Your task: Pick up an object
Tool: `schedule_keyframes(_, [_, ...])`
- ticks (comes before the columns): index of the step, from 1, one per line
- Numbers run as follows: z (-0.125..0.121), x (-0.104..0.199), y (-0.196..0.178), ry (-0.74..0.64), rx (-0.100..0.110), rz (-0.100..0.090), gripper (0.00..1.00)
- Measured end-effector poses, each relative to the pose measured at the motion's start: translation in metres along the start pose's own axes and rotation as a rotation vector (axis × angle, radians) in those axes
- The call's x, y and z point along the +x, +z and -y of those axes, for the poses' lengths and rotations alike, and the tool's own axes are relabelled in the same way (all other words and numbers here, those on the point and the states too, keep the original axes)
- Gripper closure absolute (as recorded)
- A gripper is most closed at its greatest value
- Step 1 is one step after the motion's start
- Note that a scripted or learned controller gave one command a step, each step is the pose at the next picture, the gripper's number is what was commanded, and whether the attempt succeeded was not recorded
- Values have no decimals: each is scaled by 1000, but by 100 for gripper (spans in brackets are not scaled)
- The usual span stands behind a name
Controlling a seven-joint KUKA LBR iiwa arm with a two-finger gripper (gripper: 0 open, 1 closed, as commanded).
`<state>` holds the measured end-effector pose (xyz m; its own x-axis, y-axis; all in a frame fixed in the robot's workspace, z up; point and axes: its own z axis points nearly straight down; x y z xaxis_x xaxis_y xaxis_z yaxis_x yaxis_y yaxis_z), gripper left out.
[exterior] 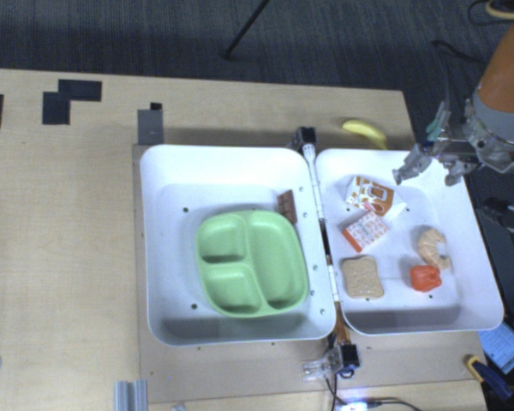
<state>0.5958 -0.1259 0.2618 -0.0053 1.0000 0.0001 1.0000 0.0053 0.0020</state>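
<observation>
- The gripper (428, 163) hangs over the far right corner of the right bin (480, 264), its two fingers spread apart with nothing between them.
- The arm (505, 84) comes in from the right, its orange band sitting just above the grey wrist.
- Just below and to the left of the gripper lies a white and orange packet (368, 195), the object nearest to it, apart from the fingers.
- Further below that packet, touching or nearly touching it, is a red-and-white checked packet (366, 229), tilted on the bin floor.
- Well below the gripper, near the front wall of the right bin, a tan slice of bread (361, 277) lies flat.
- Straight below the gripper, a pale bread roll (433, 247) rests beside a red piece (425, 277), the two just beside each other.
- Far to the left of the gripper, the left bin (167, 229) holds a green divided plate (252, 262) with three compartments.
- A small brown piece (286, 202) sits at the far edge of that plate, against the wall between the bins.
- To the left of the gripper and slightly behind it, outside the bins, a yellow banana (364, 131) lies on the worktop (60, 255).
- Dark tape marks (68, 99) sit on the worktop far to the left of the gripper.
</observation>
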Motion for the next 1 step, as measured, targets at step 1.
schedule_keyframes(1, [-73, -39, 177, 0, -3, 1, 0])
